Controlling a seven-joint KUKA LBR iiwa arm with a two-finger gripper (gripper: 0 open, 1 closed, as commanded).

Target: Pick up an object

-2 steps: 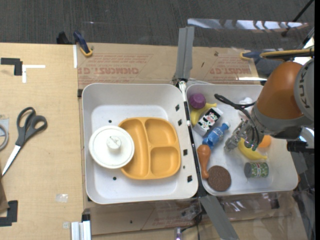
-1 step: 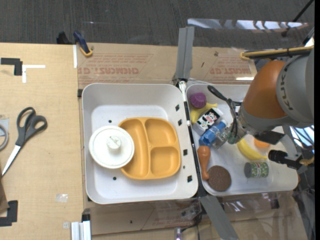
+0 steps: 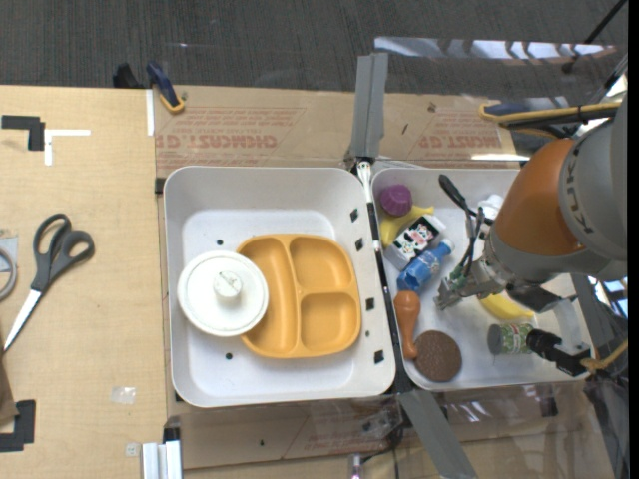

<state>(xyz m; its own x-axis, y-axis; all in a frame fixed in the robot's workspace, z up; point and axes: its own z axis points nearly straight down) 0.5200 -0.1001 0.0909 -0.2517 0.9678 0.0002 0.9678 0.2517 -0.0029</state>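
Because the task names no particular object, the first thing to do well is to choose one target, and the right bin (image 3: pixel 469 377) offers many of them. The gripper (image 3: pixel 451 292) hangs low over this bin, just beside the blue bottle (image 3: pixel 427 265) and near the banana (image 3: pixel 504 307); nothing is visibly held in it, and whether it is spread or pressed together I cannot tell, because the tip is small and dark against the clutter. To my judgement the blue bottle is the most reasonable choice, as it lies closest. However, it touches the white and black box (image 3: pixel 417 236) on its upper side, and the orange-handled tool (image 3: pixel 407 317) lies just below it, so the gripper should close across the narrow width of the bottle and not along its length. It should come down straight, stop before pressing the bin floor, and lift slowly, because a round bottle can roll away or slip out. The brown round disc (image 3: pixel 437 355) looks too flat to take easily, and the green can (image 3: pixel 511 339) lies partly under the arm. The left bin (image 3: pixel 185 367), with the yellow divided plate (image 3: pixel 300 295) and the white lid (image 3: pixel 223 290), is well apart from the gripper and needs no attention.
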